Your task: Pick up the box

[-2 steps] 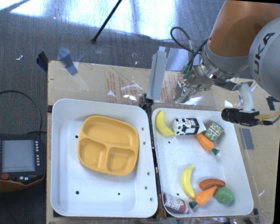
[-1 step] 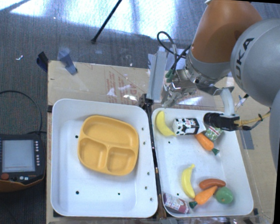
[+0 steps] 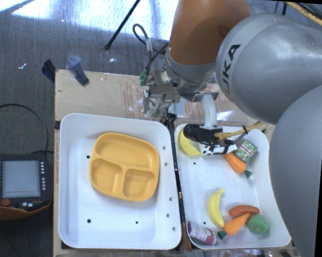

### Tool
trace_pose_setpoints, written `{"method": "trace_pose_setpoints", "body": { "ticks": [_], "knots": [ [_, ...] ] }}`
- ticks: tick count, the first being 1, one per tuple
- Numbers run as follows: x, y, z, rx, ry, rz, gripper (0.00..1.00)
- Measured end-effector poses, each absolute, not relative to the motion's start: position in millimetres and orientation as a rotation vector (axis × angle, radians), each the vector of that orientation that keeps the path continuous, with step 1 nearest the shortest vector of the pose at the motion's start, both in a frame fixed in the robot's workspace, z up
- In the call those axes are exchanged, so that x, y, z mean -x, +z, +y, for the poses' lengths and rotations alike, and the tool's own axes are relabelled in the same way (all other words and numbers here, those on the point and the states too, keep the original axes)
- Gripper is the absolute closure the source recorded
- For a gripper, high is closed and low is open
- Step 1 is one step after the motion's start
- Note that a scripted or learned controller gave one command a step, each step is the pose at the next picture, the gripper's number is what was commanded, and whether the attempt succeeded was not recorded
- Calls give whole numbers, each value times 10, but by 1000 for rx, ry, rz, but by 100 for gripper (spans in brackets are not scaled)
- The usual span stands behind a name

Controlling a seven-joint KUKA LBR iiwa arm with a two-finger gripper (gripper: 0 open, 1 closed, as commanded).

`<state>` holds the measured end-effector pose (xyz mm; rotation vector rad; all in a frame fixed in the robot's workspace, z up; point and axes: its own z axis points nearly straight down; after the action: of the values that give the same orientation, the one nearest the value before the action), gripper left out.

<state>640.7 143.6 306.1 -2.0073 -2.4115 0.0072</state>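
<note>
My tool [image 3: 158, 105] hangs over the worktop [image 3: 97, 91] at the back rim where the two bins meet, well up-left of the box [image 3: 247, 150]. Can't tell if it's open or closed, the wrist blocks it. Nothing seen in it.

Box: small, green and white, tilted, in the right bin [image 3: 265, 187] near its back rim, not yet picked. Carrot [image 3: 237, 162] just beside the box at lower left, maybe touching. That side is crowded, so a grasp likely has to come from the free side. Cow-patch item [image 3: 215, 149] sits left of the box, and a banana [image 3: 188, 146] further left.

Below the box, well apart: second banana [image 3: 216, 207], sausage [image 3: 244, 210], lower carrot [image 3: 235, 223], green fruit [image 3: 258, 224], packet [image 3: 202, 233]. These are loose toys, lying scattered as if dropped in.

Far left of the box, a yellow plate [image 3: 125, 165] lies flat in the left bin [image 3: 74, 218].

My guess: approach step, with the tool high to clear the bin walls before crossing to the box.
</note>
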Motion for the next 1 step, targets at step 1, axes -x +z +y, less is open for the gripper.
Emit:
{"method": "trace_pose_setpoints", "body": {
  "ticks": [1],
  "knots": [
    [-6356,3062,2181,2031,8,-2393,100]
  ]
}}
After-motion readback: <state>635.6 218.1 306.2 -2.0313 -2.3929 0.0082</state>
